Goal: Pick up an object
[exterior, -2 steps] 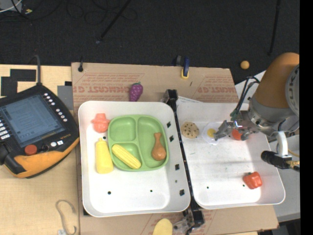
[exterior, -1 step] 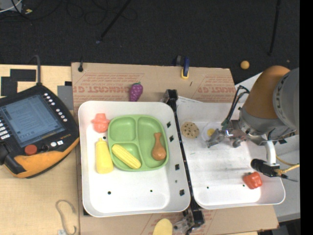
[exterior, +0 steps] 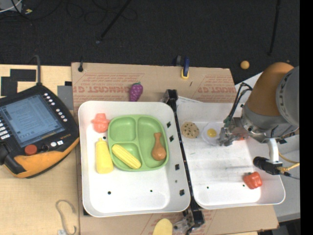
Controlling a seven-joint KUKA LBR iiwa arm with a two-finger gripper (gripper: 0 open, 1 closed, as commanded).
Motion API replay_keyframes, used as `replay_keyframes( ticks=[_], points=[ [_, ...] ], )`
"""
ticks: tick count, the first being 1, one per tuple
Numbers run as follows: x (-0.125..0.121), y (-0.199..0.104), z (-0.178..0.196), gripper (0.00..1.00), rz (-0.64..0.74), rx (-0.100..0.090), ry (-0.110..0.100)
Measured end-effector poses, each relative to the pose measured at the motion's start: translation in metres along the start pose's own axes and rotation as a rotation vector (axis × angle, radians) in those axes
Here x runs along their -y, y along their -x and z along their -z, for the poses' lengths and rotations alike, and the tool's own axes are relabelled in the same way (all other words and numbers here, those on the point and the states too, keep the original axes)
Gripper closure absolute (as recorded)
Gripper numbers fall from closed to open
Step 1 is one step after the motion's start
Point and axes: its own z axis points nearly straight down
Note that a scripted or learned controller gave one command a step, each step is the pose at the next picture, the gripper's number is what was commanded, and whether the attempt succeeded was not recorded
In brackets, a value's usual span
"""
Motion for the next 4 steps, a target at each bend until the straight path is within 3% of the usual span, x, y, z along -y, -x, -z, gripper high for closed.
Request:
replay_keyframes(
  ticks=[2,3,4],
  points=[
    [0.013,0.01,0.106,1.0,-0.006,0.002,0.005],
    [0.014,0.012,0.124,1.0,-0.004,0.002,0.003],
    [0.028,-0.045,0.115,1.0,0.002,-0.001,-0.002]
  ],
)
